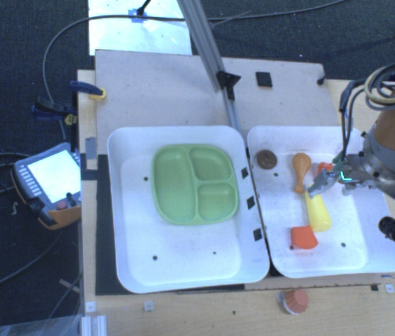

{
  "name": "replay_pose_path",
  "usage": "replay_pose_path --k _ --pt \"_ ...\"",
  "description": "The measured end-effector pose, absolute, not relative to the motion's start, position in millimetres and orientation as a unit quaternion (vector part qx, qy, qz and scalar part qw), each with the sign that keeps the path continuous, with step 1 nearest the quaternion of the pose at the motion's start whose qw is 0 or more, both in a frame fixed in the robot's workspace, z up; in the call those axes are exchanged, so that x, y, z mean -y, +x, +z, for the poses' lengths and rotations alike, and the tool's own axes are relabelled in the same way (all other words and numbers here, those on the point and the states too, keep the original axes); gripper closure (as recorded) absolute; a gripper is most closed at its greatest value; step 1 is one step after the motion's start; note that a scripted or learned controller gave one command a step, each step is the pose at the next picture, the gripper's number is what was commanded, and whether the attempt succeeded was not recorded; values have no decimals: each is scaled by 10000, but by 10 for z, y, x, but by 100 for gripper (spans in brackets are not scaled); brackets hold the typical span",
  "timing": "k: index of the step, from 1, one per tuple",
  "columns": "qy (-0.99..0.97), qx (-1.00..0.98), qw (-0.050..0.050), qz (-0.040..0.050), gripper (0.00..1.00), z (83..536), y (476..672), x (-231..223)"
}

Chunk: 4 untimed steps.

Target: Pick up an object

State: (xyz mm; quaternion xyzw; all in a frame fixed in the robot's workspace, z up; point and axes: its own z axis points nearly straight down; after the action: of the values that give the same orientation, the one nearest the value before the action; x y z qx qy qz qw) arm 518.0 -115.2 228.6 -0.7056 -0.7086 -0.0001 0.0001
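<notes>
The right bin point(376, 257) holds several objects: a brown round piece point(266, 159) at its far left, a tan wooden drumstick-shaped piece point(300, 171), a yellow block point(318, 213) and an orange-red piece point(304, 238) near the front. My gripper point(326, 181) is low over the bin's middle, reaching in from the right. It sits just right of the tan piece and above the yellow block's top end. A small orange bit point(325, 166) shows just behind the gripper.
A green divided plate point(196, 184) lies in the left bin point(134, 257). A grey pole point(204, 33) slants over the back of the bench. An orange-and-tan object point(295, 301) lies outside the bins at the front. A teach pendant point(47, 184) sits far left.
</notes>
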Motion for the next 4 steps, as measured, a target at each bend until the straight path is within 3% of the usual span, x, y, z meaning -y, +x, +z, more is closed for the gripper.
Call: replay_pose_path --k 1,4 --pt "-7055 7087 -4 -5 0 2291 5184 1153" --pt "-7069 7073 -4 -4 0 865 5085 1048"
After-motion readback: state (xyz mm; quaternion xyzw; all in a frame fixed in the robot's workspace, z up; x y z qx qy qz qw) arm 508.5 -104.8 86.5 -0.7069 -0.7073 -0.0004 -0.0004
